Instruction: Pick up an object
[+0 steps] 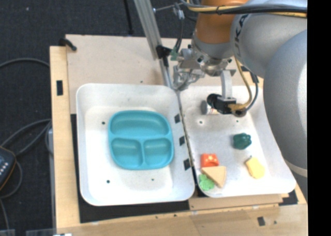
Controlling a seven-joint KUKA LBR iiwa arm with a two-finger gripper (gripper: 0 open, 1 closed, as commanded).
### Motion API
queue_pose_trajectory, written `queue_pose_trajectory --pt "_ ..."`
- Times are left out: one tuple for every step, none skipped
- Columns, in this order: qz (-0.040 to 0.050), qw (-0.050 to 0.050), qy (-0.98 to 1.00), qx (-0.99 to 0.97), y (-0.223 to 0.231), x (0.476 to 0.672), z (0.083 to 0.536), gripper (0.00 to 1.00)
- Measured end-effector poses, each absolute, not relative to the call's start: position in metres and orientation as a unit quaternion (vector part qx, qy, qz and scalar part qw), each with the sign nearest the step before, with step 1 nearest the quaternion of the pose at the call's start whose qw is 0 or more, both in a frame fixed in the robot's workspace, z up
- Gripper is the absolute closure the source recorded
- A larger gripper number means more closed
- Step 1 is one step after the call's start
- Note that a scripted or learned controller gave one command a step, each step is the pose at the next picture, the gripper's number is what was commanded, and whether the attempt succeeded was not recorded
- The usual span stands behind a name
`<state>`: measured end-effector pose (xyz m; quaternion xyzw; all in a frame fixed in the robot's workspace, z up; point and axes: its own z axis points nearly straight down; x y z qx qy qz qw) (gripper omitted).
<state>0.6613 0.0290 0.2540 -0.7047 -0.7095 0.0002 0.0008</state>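
Nearest to you, at the front rim of the right bin [269, 178], sits a tight cluster: a tan wedge [216, 174] with a small green piece [206, 182] touching its left corner and a red-orange block [209, 160] just behind it. Take that wedge as your landmark. To its right, a little apart, lies a yellow piece [254, 167]; behind and to the right of the wedge a dark green lump [241, 140] lies on its own. To the wedge's left, across the divider, the left bin [90, 105] holds a teal sectioned tray [140, 139].

The gripper [186, 77] hangs far behind the wedge, over the back corner of the right bin near the divider, well apart from every object. You cannot tell from this angle how its fingers stand, and nothing is seen held in it.

You are at the approach step, so nothing is picked yet. To do it well, choose a loner: the dark green lump or the yellow piece gives clear room on both sides. The cluster by the wedge is a poorer target, since neighbours touch and the bin rim crowds the descent. Centre over the chosen piece before you lower, and come straight down.
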Motion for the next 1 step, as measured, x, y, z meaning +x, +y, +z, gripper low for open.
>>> queue_pose_trajectory --pt "-0.0010 0.000 -0.710 -0.705 0.0797 0.6616 0.2600 1.00"
